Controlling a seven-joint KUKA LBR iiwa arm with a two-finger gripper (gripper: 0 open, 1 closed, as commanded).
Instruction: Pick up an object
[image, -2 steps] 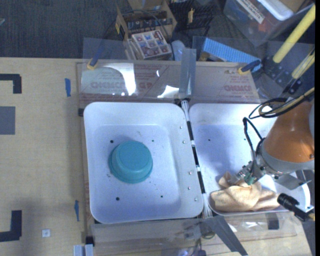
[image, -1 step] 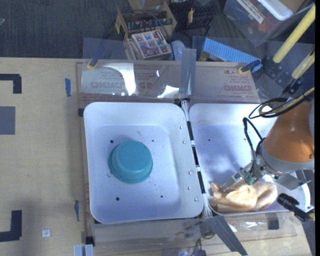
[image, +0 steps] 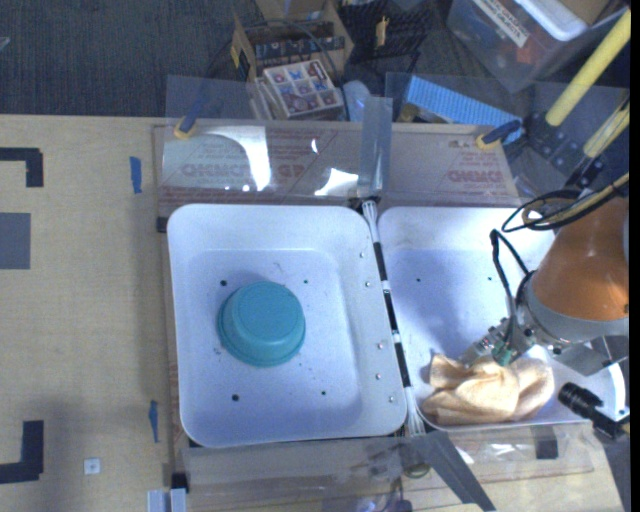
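A teal round bowl (image: 262, 322) lies upside down in the middle of the left bin (image: 190, 240). A crumpled tan cloth (image: 485, 390) lies along the near edge of the right bin (image: 440, 250). My gripper (image: 497, 347) hangs low over the right bin, its tip right at the cloth's upper edge, under the orange wrist band. The fingertips are small and partly lost against the cloth.
A metal divider (image: 385, 300) separates the two bins. Clear panels stand behind the bins, with boxes and clutter beyond. Black cables (image: 510, 250) loop from the wrist over the right bin. The tan bench top stretches to the left.
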